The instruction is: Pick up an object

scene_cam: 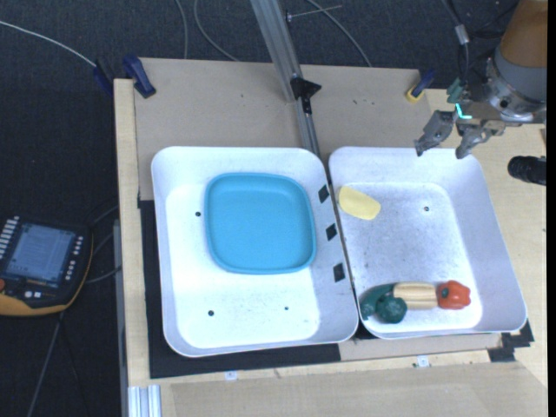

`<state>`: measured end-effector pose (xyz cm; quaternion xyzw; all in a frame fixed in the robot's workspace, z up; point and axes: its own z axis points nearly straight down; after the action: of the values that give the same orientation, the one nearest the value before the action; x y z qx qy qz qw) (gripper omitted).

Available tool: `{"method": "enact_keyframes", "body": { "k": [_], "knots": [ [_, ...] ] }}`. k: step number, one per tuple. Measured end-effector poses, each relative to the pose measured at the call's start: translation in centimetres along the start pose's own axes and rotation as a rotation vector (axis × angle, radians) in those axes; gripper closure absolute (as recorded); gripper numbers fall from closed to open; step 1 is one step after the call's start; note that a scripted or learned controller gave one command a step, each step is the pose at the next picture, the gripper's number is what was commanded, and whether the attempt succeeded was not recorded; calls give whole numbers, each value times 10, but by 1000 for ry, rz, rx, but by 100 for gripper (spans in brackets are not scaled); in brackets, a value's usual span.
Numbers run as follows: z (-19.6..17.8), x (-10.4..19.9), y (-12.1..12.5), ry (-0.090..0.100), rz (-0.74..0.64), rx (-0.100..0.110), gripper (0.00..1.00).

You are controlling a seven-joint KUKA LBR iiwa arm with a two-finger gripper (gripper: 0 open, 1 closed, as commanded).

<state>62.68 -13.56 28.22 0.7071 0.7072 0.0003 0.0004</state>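
- Gripper (pixel 446 139) hovers over far edge of right bin (pixel 495 233), jaws spread apart, holding nothing.
- Likely targets: yellow piece (pixel 359 203) at bin's far left; green, tan, red toy foods (pixel 415 298) near edge. Prob. light, rigid plastic, slick; grasp across narrow width.
- Blue plate (pixel 259 222) in left bin (pixel 174 233); bench w/ cables beyond.

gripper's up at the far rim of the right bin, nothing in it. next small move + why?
Probably bring the gripper toward the camera and leftward, over the yellow object. Its fingers are spread with nothing between them, and it hangs at the right bin's far rim. The yellow piece lies alone in the far-left corner, nearest the gripper; the green, tan and red items crowd the near wall.
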Motion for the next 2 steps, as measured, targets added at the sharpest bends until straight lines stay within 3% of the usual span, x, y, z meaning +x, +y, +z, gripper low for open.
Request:
{"method": "enact_keyframes", "body": {
  "k": [1,2],
  "knots": [
    [0,0,0,0,0,0,0],
    [44,1,-7,1,0,4,0]
  ]
}}
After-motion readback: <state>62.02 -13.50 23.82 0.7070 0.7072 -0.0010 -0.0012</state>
